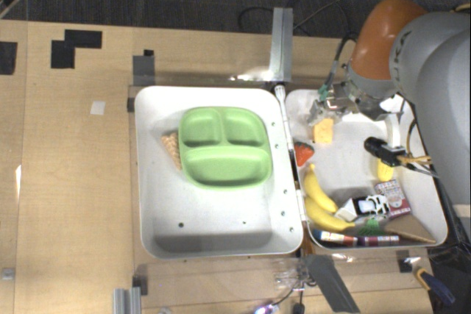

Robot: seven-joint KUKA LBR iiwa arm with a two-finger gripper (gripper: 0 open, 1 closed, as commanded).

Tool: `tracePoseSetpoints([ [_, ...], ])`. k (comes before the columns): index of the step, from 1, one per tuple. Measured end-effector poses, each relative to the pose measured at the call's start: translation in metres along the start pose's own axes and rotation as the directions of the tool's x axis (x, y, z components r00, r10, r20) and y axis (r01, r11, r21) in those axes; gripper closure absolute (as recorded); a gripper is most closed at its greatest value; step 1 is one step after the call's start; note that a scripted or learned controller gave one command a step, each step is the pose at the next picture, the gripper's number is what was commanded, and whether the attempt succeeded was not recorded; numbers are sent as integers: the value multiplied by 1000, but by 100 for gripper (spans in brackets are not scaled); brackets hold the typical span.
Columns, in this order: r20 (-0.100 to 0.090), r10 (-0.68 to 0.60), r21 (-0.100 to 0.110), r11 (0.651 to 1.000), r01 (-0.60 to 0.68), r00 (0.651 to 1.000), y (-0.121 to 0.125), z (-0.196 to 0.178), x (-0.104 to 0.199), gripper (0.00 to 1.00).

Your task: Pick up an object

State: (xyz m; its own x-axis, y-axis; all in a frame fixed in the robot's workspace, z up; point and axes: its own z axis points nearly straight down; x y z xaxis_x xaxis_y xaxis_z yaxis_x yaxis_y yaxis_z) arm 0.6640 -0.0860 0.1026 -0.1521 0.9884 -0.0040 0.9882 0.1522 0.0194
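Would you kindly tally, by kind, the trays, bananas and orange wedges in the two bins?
Tray: 1
Bananas: 2
Wedge: 1
Total: 4

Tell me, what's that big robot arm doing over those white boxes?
The grey arm is reaching into the right bin, its gripper close beside a small orange block. Nothing looks picked up yet. Bananas lie farther along that bin, and a green tray sits in the left bin.
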Motion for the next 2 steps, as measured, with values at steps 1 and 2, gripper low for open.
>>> tracePoseSetpoints([
  [1,-4,-146,11,989,146,989,-9,-85,37,100],
  [2,-8,-672,4,741,672,741,5,-86,31,100],
])
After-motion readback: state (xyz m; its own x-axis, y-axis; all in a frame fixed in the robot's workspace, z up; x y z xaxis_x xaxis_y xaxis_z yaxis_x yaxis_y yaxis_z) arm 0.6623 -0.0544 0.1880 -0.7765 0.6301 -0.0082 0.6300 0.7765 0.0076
